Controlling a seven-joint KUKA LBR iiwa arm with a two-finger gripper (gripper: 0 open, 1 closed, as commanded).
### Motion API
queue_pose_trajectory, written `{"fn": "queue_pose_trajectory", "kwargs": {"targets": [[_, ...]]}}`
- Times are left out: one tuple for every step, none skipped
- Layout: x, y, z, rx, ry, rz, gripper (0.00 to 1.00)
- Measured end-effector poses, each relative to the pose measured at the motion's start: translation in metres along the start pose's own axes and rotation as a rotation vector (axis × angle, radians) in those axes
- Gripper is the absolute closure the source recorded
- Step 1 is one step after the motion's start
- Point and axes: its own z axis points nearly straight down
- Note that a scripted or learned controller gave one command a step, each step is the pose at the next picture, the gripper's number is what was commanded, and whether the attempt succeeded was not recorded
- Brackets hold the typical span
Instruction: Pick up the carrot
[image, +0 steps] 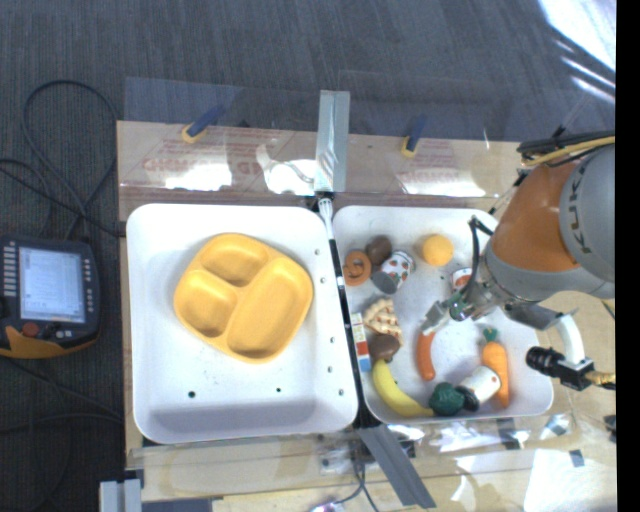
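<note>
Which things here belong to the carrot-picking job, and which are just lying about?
Belong to the job:
carrot
gripper
right bin

Just lying about:
yellow divided plate in the left bin
banana
orange ball
chilli
broccoli
handheld pendant
</note>
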Motion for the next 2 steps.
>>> {"fn": "queue_pose_trajectory", "kwargs": {"targets": [[-0.0631, 0.0131, -0.0873, -0.002, -0.007, -0.462, 1.00], [-0.0619, 0.0128, -0.0852, 0.000, -0.003, -0.463, 0.00]]}}
